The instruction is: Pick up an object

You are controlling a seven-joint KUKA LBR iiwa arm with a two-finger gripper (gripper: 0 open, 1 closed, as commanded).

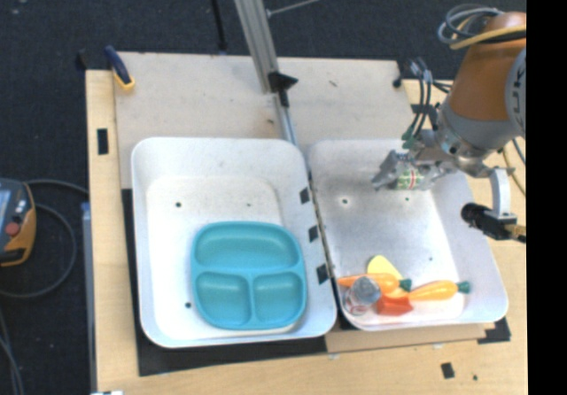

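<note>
- Camera view: the bench (pixel 204 101) is a pale wooden board on a dark floor, bearing two shallow white bins side by side.
- The left bin (pixel 168 163) holds a teal divided plate (pixel 248 274) with three compartments, lying flat in the near half of that bin.
- The right bin (pixel 354 172) has its things gathered along the near edge: a yellow piece (pixel 383 267), an orange carrot-like toy with a green tip (pixel 436 290), a red piece (pixel 394 303) and a small greyish round object (pixel 361 294), all touching or just beside one another.
- The arm (pixel 483 83), orange above the wrist and grey below, reaches in from the right over the far right part of the right bin.
- The gripper (pixel 400 176) sits low over the far part of the right bin, well apart from the cluster of toys at the near edge.
- A small object with green and red marks (pixel 409 179) shows right at the gripper's tip; whether it is pinched between the fingers or merely lies beside them cannot be told, and the spread of the fingers cannot be told either.
- A slanted aluminium post (pixel 252 17) rises from the far side of the bench, between the two bins.
- A blue-and-yellow clamp (pixel 120 67) grips the bench's far left corner.
- A yellow and grey handheld device (pixel 13 220) with a cable lies on the floor at the left.
</note>
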